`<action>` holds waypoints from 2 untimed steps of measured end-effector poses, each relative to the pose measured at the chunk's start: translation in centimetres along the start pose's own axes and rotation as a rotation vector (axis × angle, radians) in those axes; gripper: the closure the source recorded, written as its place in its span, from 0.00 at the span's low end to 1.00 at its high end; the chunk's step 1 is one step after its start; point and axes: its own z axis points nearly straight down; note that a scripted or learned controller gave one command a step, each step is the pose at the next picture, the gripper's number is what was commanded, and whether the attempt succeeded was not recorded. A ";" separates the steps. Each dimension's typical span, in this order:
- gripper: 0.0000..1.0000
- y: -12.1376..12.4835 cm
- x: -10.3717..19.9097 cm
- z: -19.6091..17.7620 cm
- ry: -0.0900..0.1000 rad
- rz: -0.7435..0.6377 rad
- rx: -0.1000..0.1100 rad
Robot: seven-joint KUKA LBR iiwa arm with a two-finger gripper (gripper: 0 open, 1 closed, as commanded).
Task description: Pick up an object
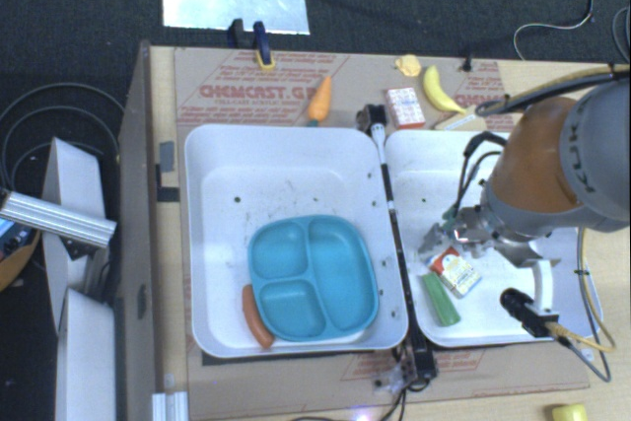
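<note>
Camera view: gripper point(446, 239) low in the right bin point(419, 163), centre-right of frame, directly over a small red-and-white carton point(457, 273). Jaw state cannot be told; nothing seen between them. Green block point(441, 299) lies just left of the carton, touching it. Left bin point(212, 212): blue divided tray point(311, 276), with an orange hot dog point(255, 315) beside its lower-left edge.

Bright even overhead light, soft shadows, slight blur
</note>
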 end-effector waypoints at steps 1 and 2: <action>0.00 -0.7 -1.2 2.3 -0.001 0.001 -0.008; 0.00 -3.5 -0.6 2.2 -0.001 0.000 -0.009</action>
